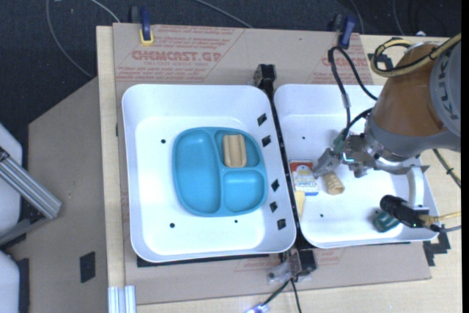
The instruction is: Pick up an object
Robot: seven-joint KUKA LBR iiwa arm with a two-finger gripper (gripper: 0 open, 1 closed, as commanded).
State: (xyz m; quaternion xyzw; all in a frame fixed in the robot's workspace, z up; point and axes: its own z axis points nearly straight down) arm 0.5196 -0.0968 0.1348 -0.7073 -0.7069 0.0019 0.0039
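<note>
While two shallow white bins are seen from above, side by side, a blue divided plate is shown in the left bin, with a tan wooden block lying in its upper right compartment. Over the right bin the gripper is lowered just above a small cork-like cylinder; how far it is opened cannot be told. A small red-and-white packet lies just left, and a dark green object near the lower right corner.
</note>
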